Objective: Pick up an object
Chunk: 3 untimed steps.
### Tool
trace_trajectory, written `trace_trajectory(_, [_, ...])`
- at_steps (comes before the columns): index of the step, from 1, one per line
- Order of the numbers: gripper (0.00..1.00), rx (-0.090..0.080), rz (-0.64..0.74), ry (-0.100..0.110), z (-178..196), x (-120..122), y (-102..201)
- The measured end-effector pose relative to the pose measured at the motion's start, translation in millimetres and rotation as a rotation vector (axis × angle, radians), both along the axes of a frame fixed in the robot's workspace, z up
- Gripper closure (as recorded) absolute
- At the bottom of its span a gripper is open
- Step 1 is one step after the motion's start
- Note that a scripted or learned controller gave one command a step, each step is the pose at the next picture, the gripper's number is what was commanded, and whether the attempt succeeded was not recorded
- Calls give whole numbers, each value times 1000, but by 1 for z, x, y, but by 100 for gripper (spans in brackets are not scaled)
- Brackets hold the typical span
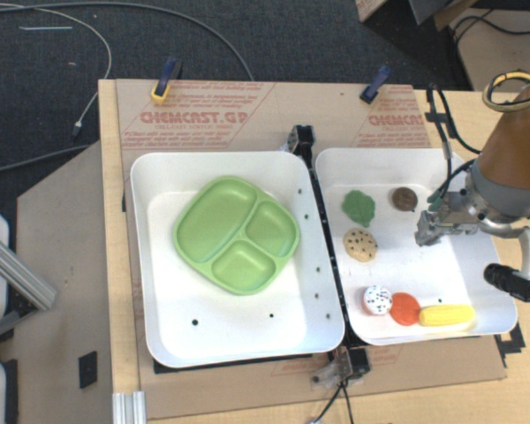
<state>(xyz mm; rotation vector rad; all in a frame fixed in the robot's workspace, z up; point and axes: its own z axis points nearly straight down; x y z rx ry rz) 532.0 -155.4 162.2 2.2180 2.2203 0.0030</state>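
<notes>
The right bin (464, 268) holds several small items. A green leafy piece (359, 207) and a brown round piece (405, 199) lie near its back. A speckled cookie (361, 245) lies left of centre. Along the front sit a white dotted ball (377, 301), an orange ball (405, 309) and a yellow banana-shaped piece (447, 315). My gripper (427, 233) hangs low over the bin's middle, right of the cookie and just below the brown piece. Nothing shows in its grasp.
The left bin (168, 307) carries a green divided plate (237, 234). Both bins rest on a cardboard sheet held by blue clamps (165, 79) at the back. The orange-banded arm (512, 162) covers the right bin's right side. Cables (446, 126) trail behind it.
</notes>
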Motion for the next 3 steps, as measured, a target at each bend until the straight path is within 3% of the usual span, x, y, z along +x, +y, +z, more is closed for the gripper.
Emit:
trace_trajectory(2, [100,-1,0,-1,93,7,1])
trace_trajectory(3, [100,4,4,6,95,3,48])
